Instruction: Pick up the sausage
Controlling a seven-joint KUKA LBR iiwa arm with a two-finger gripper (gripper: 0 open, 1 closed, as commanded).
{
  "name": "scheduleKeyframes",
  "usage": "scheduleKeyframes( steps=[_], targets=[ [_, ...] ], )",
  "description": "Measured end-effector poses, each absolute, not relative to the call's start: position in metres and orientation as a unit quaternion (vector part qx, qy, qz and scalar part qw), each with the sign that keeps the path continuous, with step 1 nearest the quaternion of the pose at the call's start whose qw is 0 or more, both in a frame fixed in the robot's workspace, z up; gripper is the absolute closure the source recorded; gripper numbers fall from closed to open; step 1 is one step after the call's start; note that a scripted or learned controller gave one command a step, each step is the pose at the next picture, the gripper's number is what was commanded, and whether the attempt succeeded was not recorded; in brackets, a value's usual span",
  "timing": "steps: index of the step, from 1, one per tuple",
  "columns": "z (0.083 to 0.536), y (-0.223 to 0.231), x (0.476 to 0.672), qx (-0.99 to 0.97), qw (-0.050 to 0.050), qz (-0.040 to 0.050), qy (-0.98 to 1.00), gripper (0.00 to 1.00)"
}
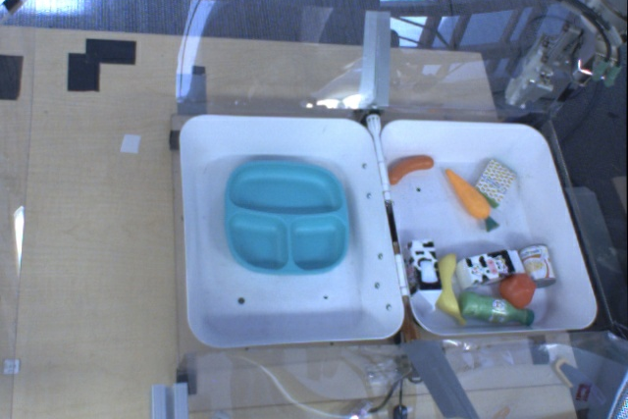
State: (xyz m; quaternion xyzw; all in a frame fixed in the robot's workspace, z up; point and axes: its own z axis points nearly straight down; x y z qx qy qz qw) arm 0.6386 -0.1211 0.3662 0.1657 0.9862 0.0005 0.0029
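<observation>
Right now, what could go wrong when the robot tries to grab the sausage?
The sausage lies right against the wall of the right bin, beside the divider, so the gripper may bump the wall. The carrot looks alike and lies close by, so it may be grabbed by mistake. The sausage is round and may roll away.

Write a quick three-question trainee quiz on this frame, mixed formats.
1. True or false: the sausage lies in the right bin.
2. What does the left bin hold? A) banana B) blue divided plate C) carrot
3. Which item lies nearest the sausage on its right?

Key: 1 true; 2 B, the blue divided plate; 3 the carrot.
</observation>
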Motion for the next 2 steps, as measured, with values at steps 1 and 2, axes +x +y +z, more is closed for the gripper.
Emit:
scheduleKeyframes(
  steps=[1, 2],
  targets=[
    [0.437, -0.103, 0.652, 0.099, 0.005, 0.0005, 0.995, 1.00],
    [0.436, -0.065, 0.666, 0.026, 0.005, 0.0007, 1.000, 1.00]
  ],
)
